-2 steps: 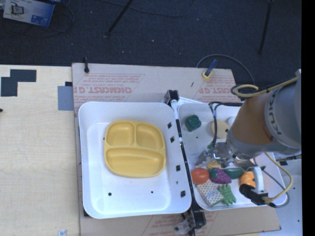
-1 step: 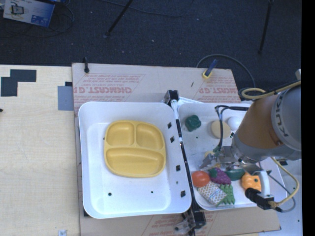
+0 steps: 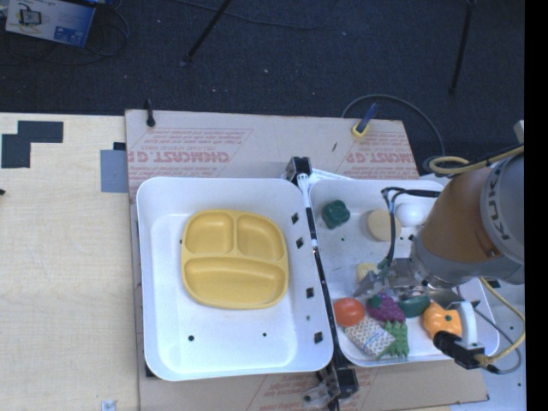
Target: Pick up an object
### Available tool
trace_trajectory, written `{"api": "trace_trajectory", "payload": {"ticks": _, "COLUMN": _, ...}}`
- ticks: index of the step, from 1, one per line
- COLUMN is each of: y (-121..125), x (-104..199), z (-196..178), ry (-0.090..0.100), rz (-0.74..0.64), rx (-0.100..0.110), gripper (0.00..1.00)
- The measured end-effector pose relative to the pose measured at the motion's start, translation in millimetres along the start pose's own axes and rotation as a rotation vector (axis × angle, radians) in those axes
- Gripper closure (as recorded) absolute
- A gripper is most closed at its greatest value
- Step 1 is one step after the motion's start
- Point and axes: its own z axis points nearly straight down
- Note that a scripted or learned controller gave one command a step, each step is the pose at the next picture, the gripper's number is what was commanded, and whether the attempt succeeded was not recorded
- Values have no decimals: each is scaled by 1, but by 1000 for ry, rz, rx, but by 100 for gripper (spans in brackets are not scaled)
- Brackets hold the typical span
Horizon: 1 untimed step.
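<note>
- Right bin (image 3: 342, 187): a tomato-red ball (image 3: 348, 312), purple grapes (image 3: 387, 307), patterned block (image 3: 370, 336) and orange toy (image 3: 439, 319) are crowded at its near end.
- Cardboard (image 3: 214, 148) on the table: red print is seen upside down, not reliably legible.
- Arm (image 3: 467, 221): bent low over the right bin.
- Tool (image 3: 387, 286): lowered just above the grapes; finger spread cannot be told.
- Left bin (image 3: 163, 341): a yellow divided tray (image 3: 233, 259) is held.
</note>
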Motion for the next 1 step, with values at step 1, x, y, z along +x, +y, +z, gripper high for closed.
{"api": "trace_trajectory", "payload": {"ticks": 1, "y": 48, "x": 37, "z": 1, "ry": -1, "rz": -1, "rx": 2, "gripper": 0}}
